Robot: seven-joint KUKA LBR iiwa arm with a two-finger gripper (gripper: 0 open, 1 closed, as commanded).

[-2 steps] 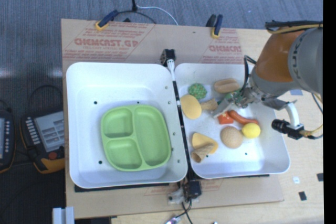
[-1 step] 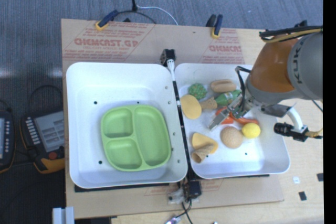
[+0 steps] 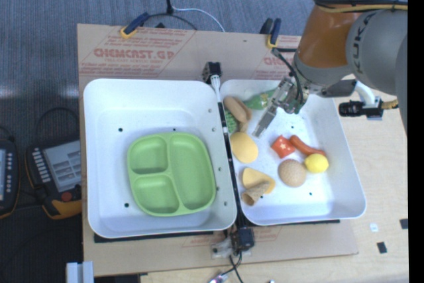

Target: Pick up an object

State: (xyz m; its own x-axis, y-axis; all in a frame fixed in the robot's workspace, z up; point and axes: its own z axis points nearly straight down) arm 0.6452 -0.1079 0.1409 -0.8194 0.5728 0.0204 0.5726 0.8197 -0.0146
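Note:
My gripper (image 3: 266, 120) hangs low over the back-left part of the right bin (image 3: 344, 142), its grey wrist and orange band up to the right. It sits just right of a tan oblong piece (image 3: 236, 109) and below a green item (image 3: 258, 101). Nothing shows held in it. Lower in the same bin lie a yellow pear-shaped piece (image 3: 244, 148), a red piece (image 3: 283, 146) with an orange one (image 3: 305, 144), a yellow ball (image 3: 317, 163), a tan round piece (image 3: 291, 173) and a tan wedge (image 3: 256, 183).
The left bin (image 3: 106, 116) bears a green divided plate (image 3: 172, 172). A ribbed green item (image 3: 230, 121) lies against the divider between the bins. Clamps (image 3: 134, 24) and cables sit on the board's far edge. Bare bin floor shows at the right bin's front right.

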